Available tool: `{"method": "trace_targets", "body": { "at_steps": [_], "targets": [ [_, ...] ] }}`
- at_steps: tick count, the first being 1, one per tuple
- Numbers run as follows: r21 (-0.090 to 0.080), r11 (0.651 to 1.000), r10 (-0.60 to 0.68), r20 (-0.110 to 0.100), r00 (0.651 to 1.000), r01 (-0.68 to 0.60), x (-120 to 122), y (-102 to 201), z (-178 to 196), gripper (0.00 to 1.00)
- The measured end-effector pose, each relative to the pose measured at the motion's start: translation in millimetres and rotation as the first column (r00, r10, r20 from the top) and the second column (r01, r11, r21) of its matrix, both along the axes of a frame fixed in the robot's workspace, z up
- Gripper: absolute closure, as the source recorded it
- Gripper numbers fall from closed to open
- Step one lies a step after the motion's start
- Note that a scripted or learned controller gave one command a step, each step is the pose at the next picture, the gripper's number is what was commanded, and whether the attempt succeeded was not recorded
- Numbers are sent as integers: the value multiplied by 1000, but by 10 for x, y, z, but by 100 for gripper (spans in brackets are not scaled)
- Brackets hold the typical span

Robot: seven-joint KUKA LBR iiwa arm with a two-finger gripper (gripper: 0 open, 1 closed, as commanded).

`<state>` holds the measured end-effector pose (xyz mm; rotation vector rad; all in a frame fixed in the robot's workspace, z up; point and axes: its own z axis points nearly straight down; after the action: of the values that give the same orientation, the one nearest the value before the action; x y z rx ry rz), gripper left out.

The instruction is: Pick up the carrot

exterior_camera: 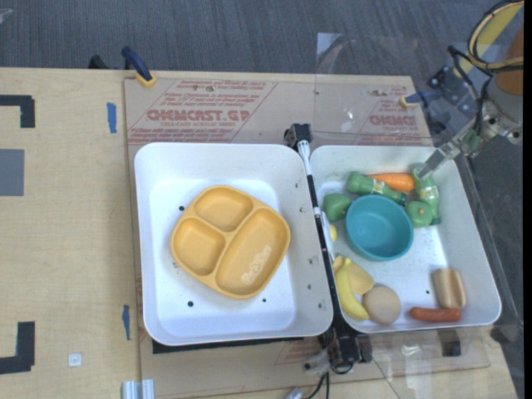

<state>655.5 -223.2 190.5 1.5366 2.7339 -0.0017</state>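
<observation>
The carrot (392,181) is small and orange. It lies flat in the right bin (470,248) near its back edge, between a green vegetable (363,183) on its left and another green piece (425,205) on its right. My gripper (426,168) reaches in from the upper right and its tip is low, right at the carrot's right end. The carrot rests on the bin floor, just behind a teal bowl (379,227).
The right bin also holds a third green piece (336,206), a banana (349,285), a beige egg-like item (382,303), a bun (449,288) and a red sausage (434,313). A yellow divided plate (231,241) sits in the left bin (158,289).
</observation>
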Motion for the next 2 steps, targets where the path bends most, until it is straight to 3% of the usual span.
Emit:
{"method": "trace_targets", "body": {
  "at_steps": [1, 2],
  "targets": [
    [0, 972, -237, 3, 972, 237, 100, 1, 861, 0],
    [0, 927, -376, -17, 926, 376, -454, 1, -315, 0]
  ]
}}
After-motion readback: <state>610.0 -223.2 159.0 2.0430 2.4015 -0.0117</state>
